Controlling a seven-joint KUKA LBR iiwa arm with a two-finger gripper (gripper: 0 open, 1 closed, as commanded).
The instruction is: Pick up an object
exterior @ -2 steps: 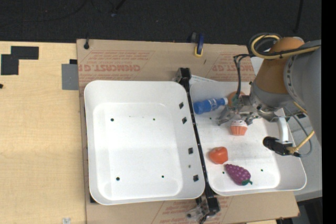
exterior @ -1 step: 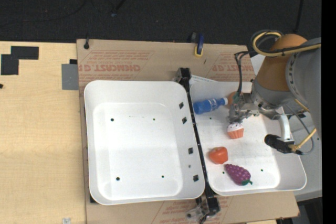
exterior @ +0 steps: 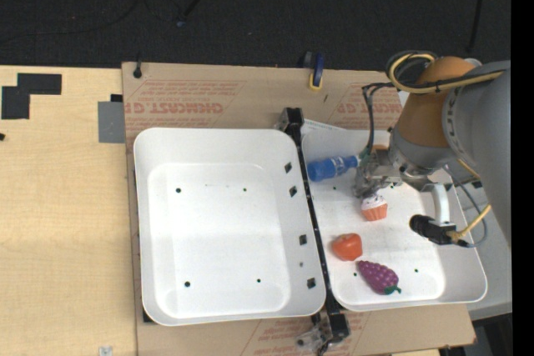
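Note:
In the right bin lie a blue bottle near the divider, an orange-and-white cupcake toy, a red-orange tomato-like piece and a purple bunch of grapes. My gripper hangs low over the bin's back half, directly above and touching or nearly touching the top of the cupcake toy, just right of the blue bottle's cap end. The fingertips are hidden against the toy.
The left bin sits beside the right one, split by a black clamp rail. A blue clamp stands at the cardboard's back edge. The arm's grey body and cables cover the right bin's right side.

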